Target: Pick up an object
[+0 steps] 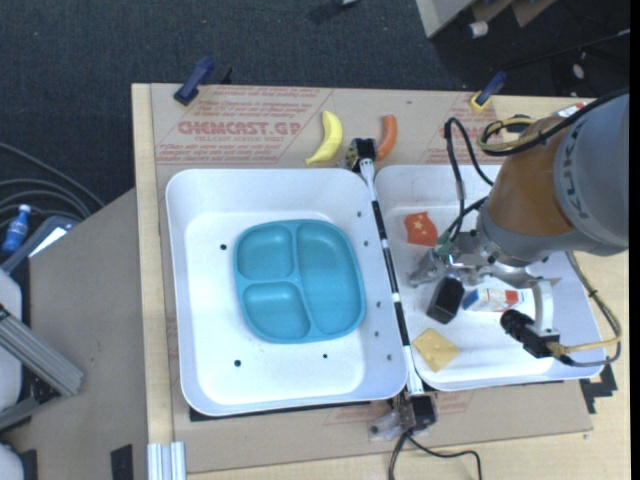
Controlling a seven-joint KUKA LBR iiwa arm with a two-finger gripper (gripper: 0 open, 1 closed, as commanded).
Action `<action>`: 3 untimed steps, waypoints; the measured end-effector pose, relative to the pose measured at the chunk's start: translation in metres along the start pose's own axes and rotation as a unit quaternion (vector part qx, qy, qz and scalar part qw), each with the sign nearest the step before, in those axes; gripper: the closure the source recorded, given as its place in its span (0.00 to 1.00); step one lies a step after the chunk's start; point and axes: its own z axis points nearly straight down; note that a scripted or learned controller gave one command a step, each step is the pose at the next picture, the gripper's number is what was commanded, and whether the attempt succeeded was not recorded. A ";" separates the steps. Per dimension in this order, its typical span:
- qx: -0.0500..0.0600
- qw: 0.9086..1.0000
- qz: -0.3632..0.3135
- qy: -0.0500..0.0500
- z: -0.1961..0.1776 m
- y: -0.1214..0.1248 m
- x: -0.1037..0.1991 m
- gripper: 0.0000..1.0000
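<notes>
Reaching in from the right, the grey arm (pixel 590 183) with its orange band is seen bent over the right bin (pixel 585 318), a shallow white tray with rounded corners and smooth walls. The gripper (pixel 447 278) is lowered among the objects there; whether it is spread or closed cannot be told, since the metal parts blur together beneath the wrist. Just below it a small black block (pixel 444 301) is seen tilted, possibly touching the gripper, though contact cannot be confirmed. A white tube (pixel 495 297) with red marking lies just beside the block, to its right. An orange-red wedge-shaped piece (pixel 421 229) rests near the bin's upper left, and a flat yellow cracker-like square (pixel 435 349) lies near the lower left corner.

In the left bin (pixel 200 348), a glossy turquoise divided plate (pixel 299 279) with three compartments is set near the middle. Beyond the bins, on the brown paper-covered board (pixel 240 123), a yellow plastic banana (pixel 326 138) and an orange curved piece (pixel 386 136) are laid near each other.
</notes>
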 end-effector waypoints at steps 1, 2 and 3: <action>-0.001 1.000 0.000 0.000 0.000 0.064 -0.006 0.00; -0.002 1.000 0.000 0.000 -0.010 0.064 -0.006 1.00; -0.001 1.000 0.000 0.000 -0.010 0.064 -0.006 0.00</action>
